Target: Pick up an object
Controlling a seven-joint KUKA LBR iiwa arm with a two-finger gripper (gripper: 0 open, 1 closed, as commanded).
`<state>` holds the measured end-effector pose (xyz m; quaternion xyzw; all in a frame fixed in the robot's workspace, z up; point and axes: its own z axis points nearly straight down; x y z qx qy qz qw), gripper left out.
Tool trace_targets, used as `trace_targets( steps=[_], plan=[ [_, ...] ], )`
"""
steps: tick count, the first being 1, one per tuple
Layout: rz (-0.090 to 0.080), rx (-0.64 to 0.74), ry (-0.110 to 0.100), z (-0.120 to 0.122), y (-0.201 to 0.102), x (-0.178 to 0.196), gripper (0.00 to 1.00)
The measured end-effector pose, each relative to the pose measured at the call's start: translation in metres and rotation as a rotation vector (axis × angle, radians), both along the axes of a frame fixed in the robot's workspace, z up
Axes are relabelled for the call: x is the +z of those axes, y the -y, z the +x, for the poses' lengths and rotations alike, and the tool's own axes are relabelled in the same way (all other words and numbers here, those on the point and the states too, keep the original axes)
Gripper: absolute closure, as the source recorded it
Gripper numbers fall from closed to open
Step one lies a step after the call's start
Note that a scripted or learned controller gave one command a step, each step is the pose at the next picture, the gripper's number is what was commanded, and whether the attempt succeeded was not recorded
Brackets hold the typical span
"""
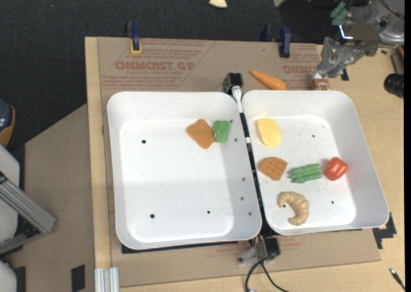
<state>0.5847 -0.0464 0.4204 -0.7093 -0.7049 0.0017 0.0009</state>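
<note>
Below, brown bench board (192, 60), dark carpet (64, 2)

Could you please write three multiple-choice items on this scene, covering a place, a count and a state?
1. Where does the carrot lie?
A. In the left bin
B. On the board behind the bins
C. In the right bin

2. How many things lie in the left bin?
A. Two
B. Four
C. Five

3. How does the gripper stand relative to the bins?
A. Pressed into the left bin
B. Up past the right bin's far corner, touching none of the food in it
C. Resting on the croissant

Answers:
1. B: the carrot sits on the brown board just beyond the far rims.
2. A: an orange piece and a green piece, side by side.
3. B: the gripper is above the far right corner of the right bin, away from the croissant.
</note>
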Motion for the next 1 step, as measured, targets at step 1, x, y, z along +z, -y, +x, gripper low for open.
trace_targets(
  steps=[1],
  plan=[
    [0.004,0.015,-0.005,-0.0415,-0.0832,-0.051,1.0]
  ],
)
